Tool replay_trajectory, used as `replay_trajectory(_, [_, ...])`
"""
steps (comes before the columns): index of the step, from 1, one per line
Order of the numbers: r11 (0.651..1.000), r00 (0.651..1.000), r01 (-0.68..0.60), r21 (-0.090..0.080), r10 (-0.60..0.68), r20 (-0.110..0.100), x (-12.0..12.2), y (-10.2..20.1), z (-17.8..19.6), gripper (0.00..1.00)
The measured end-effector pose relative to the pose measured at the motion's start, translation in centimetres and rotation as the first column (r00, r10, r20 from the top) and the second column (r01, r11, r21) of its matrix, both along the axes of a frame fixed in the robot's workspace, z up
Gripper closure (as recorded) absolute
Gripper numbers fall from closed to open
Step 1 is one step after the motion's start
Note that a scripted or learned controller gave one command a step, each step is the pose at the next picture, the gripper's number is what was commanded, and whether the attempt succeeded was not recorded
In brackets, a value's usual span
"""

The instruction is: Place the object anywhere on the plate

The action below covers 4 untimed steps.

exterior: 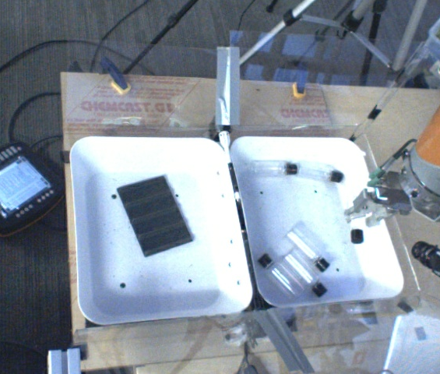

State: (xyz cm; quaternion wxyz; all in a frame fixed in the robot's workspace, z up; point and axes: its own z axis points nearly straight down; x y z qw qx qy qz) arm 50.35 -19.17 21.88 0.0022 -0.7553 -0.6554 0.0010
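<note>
Two white bins sit side by side on the counter (79,104) in the camera view; the left bin (95,287) carries a dark ribbed plate (155,214) lying flat and a little skewed near its middle, and the right bin (375,275) carries several clear tubes with black caps. One pair of tubes (301,259) lies overlapped toward the near side, with loose black caps beside it; another long tube (297,169) lies along the far wall; a single small black cap (357,236) sits apart near the right wall. The pincer (364,209) hangs over the right edge of the right bin, close above that lone cap; whether its fingers are apart or together I cannot tell, and nothing is visibly held between them.

Judging from this, the step in hand is the pick; the plate waits well apart in the other bin. To do it well, come straight down on one object rather than the overlapped pair, which would likely slip or drag its neighbour; keep clear of the bin wall; straddle the piece across its narrow side; lift only once the hold is sure, then carry high over the divider (235,201) between the bins.
</note>
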Motion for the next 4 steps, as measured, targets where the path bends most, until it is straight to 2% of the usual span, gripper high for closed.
replay_trajectory(1, [0.998, 0.998, -0.069, -0.001, 0.069, 0.0, -1.5, 6.9, 5.6, 1.0])
replay_trajectory(2, [0.996, 0.996, -0.09, -0.004, 0.09, 0.0, -1.9, 15.2, 12.7, 1.0])
replay_trajectory(3, [0.993, 0.993, -0.12, -0.004, 0.12, 0.0, -1.9, 21.1, 15.1, 1.0])
replay_trajectory(4, [0.951, 0.951, -0.31, -0.002, 0.31, -0.001, -2.0, 29.9, 11.8, 1.0])
